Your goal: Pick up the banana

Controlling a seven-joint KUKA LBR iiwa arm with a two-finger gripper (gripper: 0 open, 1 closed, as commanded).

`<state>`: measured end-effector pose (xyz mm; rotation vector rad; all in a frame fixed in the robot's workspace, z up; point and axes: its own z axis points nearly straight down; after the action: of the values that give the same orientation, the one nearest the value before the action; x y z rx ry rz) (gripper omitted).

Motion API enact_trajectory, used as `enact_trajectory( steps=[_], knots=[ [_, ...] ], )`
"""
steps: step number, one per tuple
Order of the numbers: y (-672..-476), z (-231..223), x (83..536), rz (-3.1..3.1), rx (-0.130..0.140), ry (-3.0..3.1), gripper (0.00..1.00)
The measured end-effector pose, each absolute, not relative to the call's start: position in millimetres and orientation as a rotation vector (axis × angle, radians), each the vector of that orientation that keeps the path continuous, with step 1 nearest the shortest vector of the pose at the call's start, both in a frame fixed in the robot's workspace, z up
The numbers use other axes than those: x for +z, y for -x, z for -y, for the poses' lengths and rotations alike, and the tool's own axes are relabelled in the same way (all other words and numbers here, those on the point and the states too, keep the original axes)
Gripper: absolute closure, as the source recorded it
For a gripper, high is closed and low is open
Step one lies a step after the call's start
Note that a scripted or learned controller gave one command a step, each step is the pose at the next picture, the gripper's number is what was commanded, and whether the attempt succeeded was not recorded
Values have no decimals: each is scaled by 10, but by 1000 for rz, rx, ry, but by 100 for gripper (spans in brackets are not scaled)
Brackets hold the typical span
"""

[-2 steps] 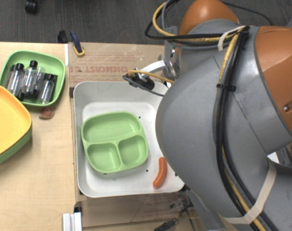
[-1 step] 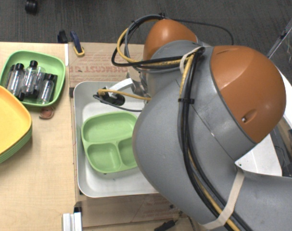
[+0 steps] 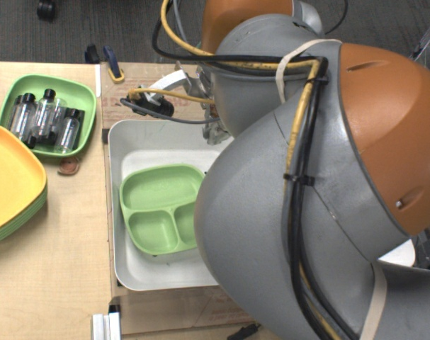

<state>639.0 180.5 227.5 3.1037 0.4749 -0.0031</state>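
**Banana hunt: arm blocks my look into the bins**

Banana position, live from my desk: I cannot tell where it lies, and so I cannot place it relative to the gripper or describe how it looks. Whether the gripper is wide, narrow or holding anything, I cannot tell either.

What I do have on screen is the arm (image 3: 285, 211), a big grey bulk reaching in from the right and covering most of the right-hand side. It has one orange section at the top centre and another on the far right. A yellow cable (image 3: 296, 133) and black cables run down its grey shell, with more looping over the top joint.

Under the arm's left edge I see part of a white bin (image 3: 119, 190). A light green divided plate (image 3: 161, 190) lies flat in it, with one long compartment above two smaller ones. The plate's right side disappears under the arm.

Further left, on the wooden bench (image 3: 52, 282), a green tray (image 3: 30, 83) carries several clear bottles (image 3: 48, 119) with black caps, lying side by side. Just below that tray sits a stack of yellow plates (image 3: 9, 183), running off the left edge.
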Motion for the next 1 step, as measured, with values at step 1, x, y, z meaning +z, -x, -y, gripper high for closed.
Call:
enact_trajectory(
  steps=[1],
  knots=[
    [-6519, -2261, 1005, -309, -4, -3125, 100]
  ],
)
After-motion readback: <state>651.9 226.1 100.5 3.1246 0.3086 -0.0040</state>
